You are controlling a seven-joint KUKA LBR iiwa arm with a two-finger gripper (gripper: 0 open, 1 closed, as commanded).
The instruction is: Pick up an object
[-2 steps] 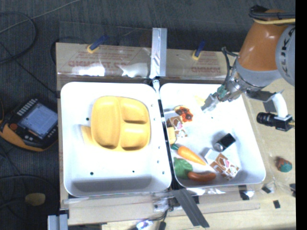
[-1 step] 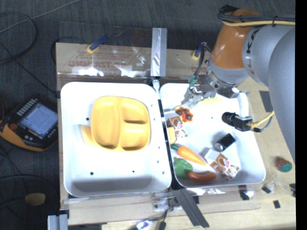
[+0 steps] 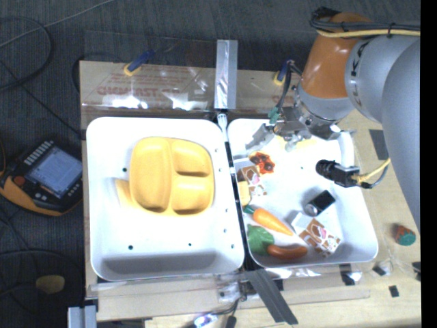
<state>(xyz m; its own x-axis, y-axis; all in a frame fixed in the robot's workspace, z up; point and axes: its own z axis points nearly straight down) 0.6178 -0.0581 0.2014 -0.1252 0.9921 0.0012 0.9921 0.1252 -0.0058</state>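
My gripper (image 3: 281,134) hangs over the far part of the right bin (image 3: 355,217), under the orange wrist band. Just below it and to its left lies a small orange and black item (image 3: 262,161), apart from the gripper. Nearer the front lie a small printed box (image 3: 251,177), a yellow piece (image 3: 244,194), a carrot (image 3: 271,219), a green vegetable (image 3: 259,238), a brown sausage (image 3: 287,252), a patterned carton (image 3: 319,236) and a black block (image 3: 319,201). I see nothing held by the gripper.
The left bin (image 3: 102,251) holds a yellow divided tray (image 3: 171,173). A handheld controller (image 3: 44,176) lies on the floor to the left. The far right part of the right bin's floor is bare.
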